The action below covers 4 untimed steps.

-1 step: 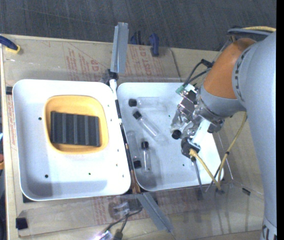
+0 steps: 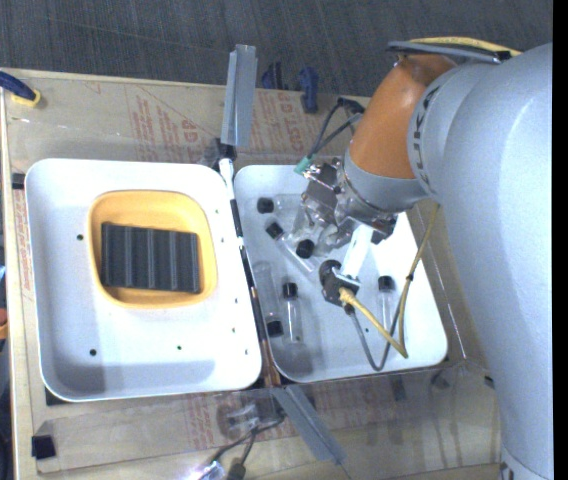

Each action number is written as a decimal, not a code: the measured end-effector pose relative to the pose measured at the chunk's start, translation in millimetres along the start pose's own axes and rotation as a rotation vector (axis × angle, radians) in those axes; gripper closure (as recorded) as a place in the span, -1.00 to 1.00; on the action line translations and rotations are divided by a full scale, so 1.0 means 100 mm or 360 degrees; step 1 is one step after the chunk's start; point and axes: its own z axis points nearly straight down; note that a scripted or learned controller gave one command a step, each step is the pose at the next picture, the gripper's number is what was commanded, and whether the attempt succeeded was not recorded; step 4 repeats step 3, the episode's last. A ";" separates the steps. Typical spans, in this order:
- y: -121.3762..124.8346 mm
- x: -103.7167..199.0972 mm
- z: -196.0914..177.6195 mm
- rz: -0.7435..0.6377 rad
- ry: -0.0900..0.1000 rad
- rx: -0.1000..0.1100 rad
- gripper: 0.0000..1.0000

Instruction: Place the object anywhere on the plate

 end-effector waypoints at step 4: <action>-0.13 1.13 0.21 -0.0831 -0.0003 0.0006 -1.00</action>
